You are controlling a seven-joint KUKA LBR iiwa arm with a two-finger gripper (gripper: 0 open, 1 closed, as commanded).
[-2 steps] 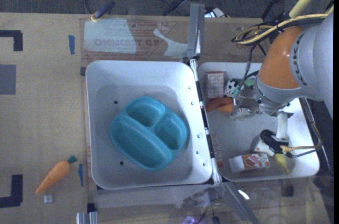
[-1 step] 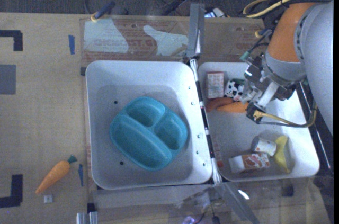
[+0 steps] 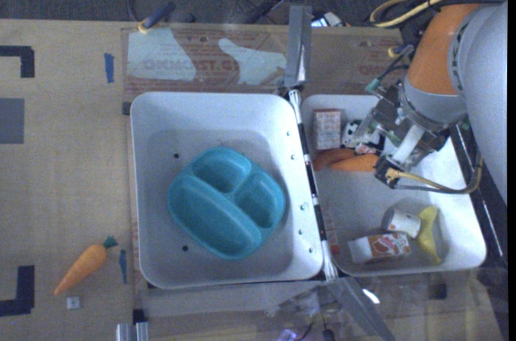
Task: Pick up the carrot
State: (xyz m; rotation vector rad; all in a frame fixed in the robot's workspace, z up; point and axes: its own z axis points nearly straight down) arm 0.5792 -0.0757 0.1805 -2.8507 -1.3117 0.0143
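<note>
My gripper [image 3: 371, 147] hangs in the right bin [image 3: 403, 267], just over one end of the carrot [image 3: 345, 162], which lies against that bin's left wall. Whether my grip is open or closed I cannot tell. I'd take it mid-length, crosswise, clear of the wall. The floor looks slick, and a box [image 3: 326, 128] crowds the far-left corner. A second carrot [image 3: 81, 267] lies near the bench's [image 3: 64, 170] near-left corner.

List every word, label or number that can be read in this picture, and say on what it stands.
Nothing reads clearly.
On the cardboard sheet behind the left bin: large pale letters, too blurred to read.
On the small box in the right bin: print too small.
On the carton lying at that bin's front: label too blurred.
</note>
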